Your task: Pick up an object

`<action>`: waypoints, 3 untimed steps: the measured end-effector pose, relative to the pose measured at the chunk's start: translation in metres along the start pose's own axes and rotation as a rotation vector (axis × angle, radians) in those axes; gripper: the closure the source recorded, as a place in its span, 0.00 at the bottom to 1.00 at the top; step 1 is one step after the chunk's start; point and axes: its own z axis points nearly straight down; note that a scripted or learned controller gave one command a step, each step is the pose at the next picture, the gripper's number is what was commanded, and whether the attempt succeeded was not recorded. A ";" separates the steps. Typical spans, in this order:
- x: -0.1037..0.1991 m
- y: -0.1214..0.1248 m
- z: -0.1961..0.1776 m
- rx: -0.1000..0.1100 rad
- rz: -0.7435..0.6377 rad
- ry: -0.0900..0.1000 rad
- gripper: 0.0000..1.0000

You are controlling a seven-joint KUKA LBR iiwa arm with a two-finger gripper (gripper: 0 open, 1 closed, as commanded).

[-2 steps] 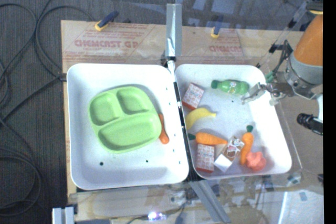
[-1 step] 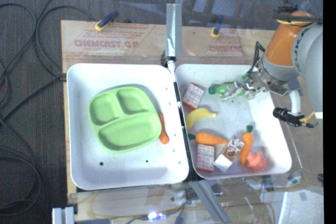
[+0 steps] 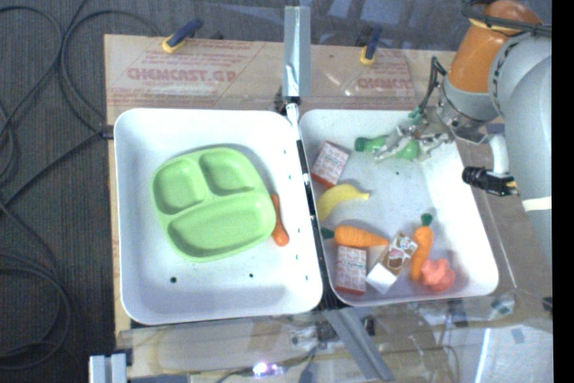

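Two white bins (image 3: 134,300), cardboard sheet (image 3: 224,76), yellow clamps (image 3: 179,35), floor cables (image 3: 54,58)

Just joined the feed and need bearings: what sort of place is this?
Most likely a robotics lab's bin-picking bench: two white bins clamped to a board, toy food such as a banana and a green divided plate, loose cables on carpet.

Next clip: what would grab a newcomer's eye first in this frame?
Probably the bright green divided plate lying in the left bin, with a small orange carrot beside its right edge. Next, the clutter in the right bin: a yellow banana, another carrot, small boxes and a pink toy. The arm's orange band stands out at upper right, its tool low over a green object at that bin's far end.
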 end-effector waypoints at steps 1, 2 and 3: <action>0.000 -0.001 -0.007 0.006 -0.004 -0.007 1.00; 0.055 0.005 -0.097 -0.030 0.075 -0.021 1.00; 0.055 0.004 -0.097 -0.029 0.075 -0.021 0.00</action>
